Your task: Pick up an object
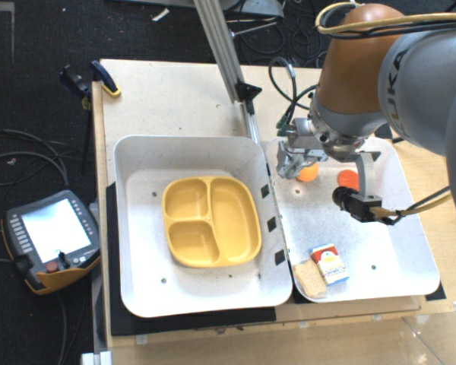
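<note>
My gripper [290,163] reaches down into the right bin [410,226] near its upper left corner. A small orange ball [308,173] lies just right of the fingertips, touching or nearly touching them. A second orange-red object [348,179] sits a little further right, partly hidden by the arm's cabling. Near the bin's front edge lie a small box with a red and yellow label [330,263] and a tan sponge-like block [310,279]. The arm's wrist hides the space between the fingers.
The left bin [137,280] holds a yellow divided plate [210,220]. A metal pole [222,40] slants up from the divider between the bins. A black cable connector [355,203] hangs over the right bin. A teach pendant [49,238] lies left of the bench.
</note>
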